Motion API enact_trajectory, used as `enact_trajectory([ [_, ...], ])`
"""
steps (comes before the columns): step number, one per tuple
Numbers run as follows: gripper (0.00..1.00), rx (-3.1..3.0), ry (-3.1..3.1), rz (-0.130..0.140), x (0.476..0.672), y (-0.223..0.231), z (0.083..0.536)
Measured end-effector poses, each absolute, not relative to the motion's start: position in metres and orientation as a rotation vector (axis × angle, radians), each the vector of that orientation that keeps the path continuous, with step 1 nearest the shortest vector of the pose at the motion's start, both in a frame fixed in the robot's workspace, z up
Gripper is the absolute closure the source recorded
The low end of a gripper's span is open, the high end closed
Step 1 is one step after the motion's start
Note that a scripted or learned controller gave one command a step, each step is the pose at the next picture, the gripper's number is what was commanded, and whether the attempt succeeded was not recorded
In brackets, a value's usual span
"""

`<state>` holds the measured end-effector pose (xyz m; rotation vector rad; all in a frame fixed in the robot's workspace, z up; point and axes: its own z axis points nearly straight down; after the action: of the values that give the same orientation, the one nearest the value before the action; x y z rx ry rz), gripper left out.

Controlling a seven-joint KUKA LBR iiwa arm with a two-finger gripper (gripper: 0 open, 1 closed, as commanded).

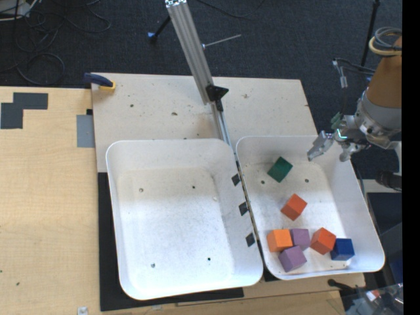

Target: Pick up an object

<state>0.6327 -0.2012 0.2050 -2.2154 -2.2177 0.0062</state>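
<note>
1. 2 shallow white bins are seen side by side in the lower half of the frame: the left bin (131, 156) and the right bin (357, 195).
2. The gripper (333, 147) is seen at the right of the frame, above the upper right corner of the right bin, below the grey wrist and the orange band of the arm (384, 77).
3. The 2 fingers are seen spread apart, one to the left and one to the right, and nothing is seen between them; the claw is released.
4. 6 blocks are seen in the right bin, all well apart from the gripper.
5. A green block (280, 169) is placed in the upper part of this bin, the nearest to the gripper.
6. A red block (294, 207) is placed alone near the middle of the bin.
7. At the lower end, an orange block (280, 239) is seen touching a purple block (300, 237), and a second purple block (292, 258) is just below them.
8. A second red block (322, 240) is seen touching a blue block (342, 249) at the lower right.
9. A slanted metal bar (193, 48) is seen at the upper middle of the frame.
</note>
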Motion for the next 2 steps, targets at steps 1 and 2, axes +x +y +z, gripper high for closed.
enact_trajectory([
  [1, 0.00, -2.214, -2.225, 0.003, 0.634, -0.201, 0.208],
  [2, 0.00, -2.209, -2.224, 0.006, 0.635, -0.193, 0.145],
])
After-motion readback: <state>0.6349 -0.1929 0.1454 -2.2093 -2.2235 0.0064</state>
